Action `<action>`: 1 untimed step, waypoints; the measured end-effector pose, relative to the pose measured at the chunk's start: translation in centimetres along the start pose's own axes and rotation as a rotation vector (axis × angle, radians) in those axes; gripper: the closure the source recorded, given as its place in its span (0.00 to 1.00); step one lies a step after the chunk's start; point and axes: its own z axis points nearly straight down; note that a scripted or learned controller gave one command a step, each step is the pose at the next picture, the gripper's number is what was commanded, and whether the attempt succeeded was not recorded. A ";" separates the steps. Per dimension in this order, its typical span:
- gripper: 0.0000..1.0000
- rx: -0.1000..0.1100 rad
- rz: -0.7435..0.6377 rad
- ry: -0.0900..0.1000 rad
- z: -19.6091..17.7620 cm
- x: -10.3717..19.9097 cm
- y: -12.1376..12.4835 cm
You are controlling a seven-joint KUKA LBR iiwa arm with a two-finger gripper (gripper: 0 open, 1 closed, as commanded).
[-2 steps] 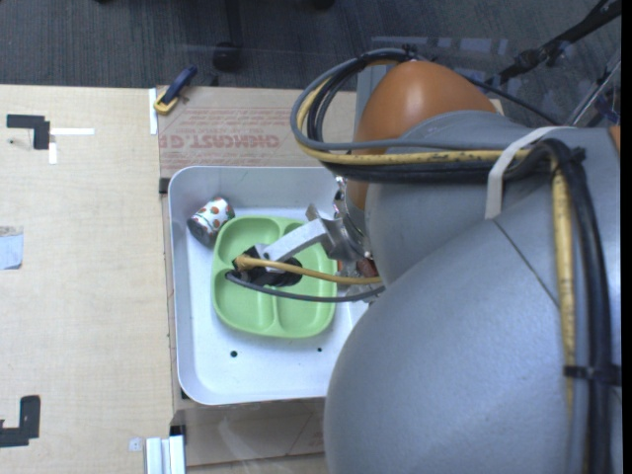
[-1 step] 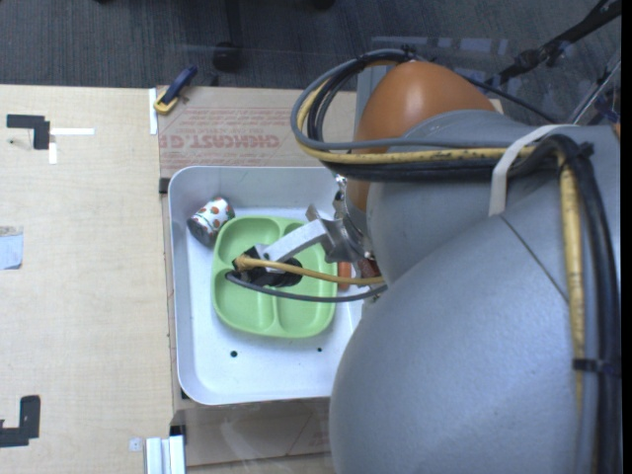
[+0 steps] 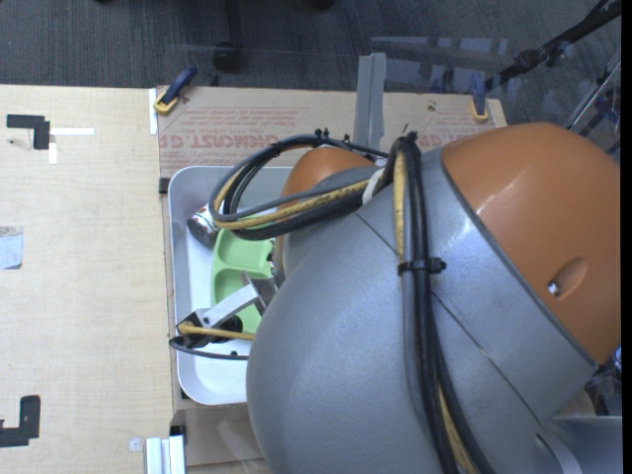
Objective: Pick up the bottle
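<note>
Locate the arm [image 3: 425,294] across the centre and right of the view: grey shell, orange band [image 3: 553,225] at the upper right, reaching in from the right and low over the bench. Note the bundle of black and yellow cables [image 3: 281,181] looping from the arm over the far side of the white bin [image 3: 183,265].

Find the bin just left of the arm, exposed along its left wall and both left corners. Find the bottle [image 3: 240,257] inside this bin, lying on the floor near the left wall: light-green body, silver-grey rounded end [image 3: 202,228] pointing toward the far-left corner, opposite end hidden behind the arm. Read the outline with caution, being partly covered by cables and arm.

Locate the gripper [image 3: 257,288] low in the bin at the arm's left edge, just beside the green body; contact or clearance not resolvable. Record the gripper state as impossible to tell, open or closed. Confirm no hold on the bottle from this view.

Observe the pale wooden bench [image 3: 79,265] left of the bin, with black marks [image 3: 28,128] near its far and near edges. Note the cardboard sheet [image 3: 247,126] with red print beyond the bin, a blue and yellow clamp [image 3: 176,87] at its left corner, and a chair base [image 3: 227,8] on the dark carpet beyond
</note>
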 end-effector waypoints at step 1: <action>0.00 0.001 0.193 0.002 -6.2 -4.7 11.3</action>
